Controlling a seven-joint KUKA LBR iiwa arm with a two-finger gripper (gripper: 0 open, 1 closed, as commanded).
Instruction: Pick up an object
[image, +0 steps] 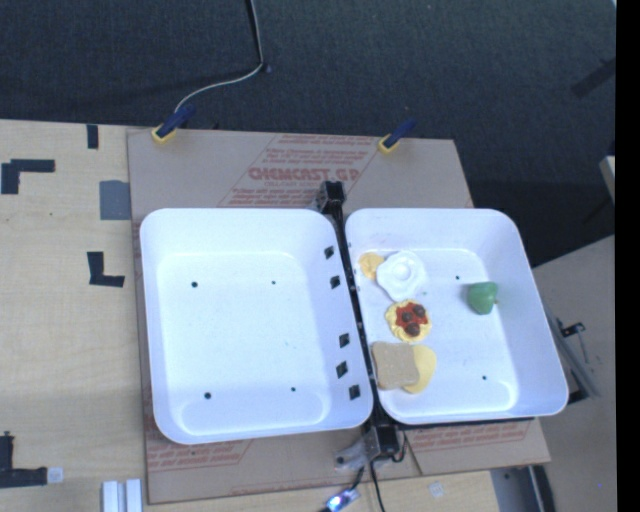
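Toys all in right shallow white plastic bin (500, 235) | small green rounded block (482, 297), white fried-egg piece (401, 274), tan toast slice (396, 365) | hand state: can't tell tbh

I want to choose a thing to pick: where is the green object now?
The green object lies in the right bin, towards its right wall, apart from the other items; its nearest neighbour is the white fried-egg piece to its left.

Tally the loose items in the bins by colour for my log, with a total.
White: 1, the fried-egg piece
Green: 1, the green piece
Yellow: 2, the small yellow piece and the yellow piece
Yellow with red topping: 1, the round piece
Tan: 1, the toast slice
Total: 6, all in the right bin.
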